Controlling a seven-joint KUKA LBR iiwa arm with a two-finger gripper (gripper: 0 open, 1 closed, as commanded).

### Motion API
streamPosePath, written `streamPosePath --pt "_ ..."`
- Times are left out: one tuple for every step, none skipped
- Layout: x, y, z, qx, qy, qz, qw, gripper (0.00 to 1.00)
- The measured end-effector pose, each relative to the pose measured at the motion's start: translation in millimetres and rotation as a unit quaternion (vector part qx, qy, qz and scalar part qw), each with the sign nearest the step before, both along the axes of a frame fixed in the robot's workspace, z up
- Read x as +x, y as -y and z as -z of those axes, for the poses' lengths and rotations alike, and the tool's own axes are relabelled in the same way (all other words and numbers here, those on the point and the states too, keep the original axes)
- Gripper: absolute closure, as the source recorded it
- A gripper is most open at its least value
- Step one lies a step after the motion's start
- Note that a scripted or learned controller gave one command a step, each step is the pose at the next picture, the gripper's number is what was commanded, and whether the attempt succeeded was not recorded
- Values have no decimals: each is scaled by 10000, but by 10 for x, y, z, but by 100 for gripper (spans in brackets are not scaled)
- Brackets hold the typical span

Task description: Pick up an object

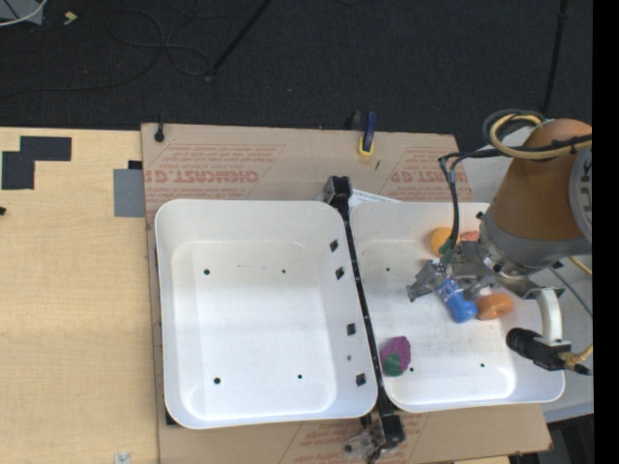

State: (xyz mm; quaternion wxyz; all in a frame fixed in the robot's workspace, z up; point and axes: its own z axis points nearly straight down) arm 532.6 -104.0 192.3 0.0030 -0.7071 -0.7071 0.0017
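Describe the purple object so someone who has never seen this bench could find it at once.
Start at the right bin, the one the arm reaches into. Go to its near left corner, beside the black divider between the bins. The purple lump with a green patch lies there alone, apart from the blue and orange objects clustered under the tool.

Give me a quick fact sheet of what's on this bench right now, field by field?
bins: two white, side by side; left bin, right bin
arm: reaches in from the right
gripper: low over right bin, beside blue object
blue object: right bin
orange objects: one behind the gripper, one right of blue
purple-green object: right bin, near divider
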Motion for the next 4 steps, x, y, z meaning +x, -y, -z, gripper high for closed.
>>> streamPosePath --pt "293 484 1106 8 -6 7 10000 0" --pt "843 296 1060 -3 27 -19 10000 0" --pt "1122 -69 1061 -4 22 -22 10000 0" --pt "1105 -192 1067 -2 2 -11 10000 0"
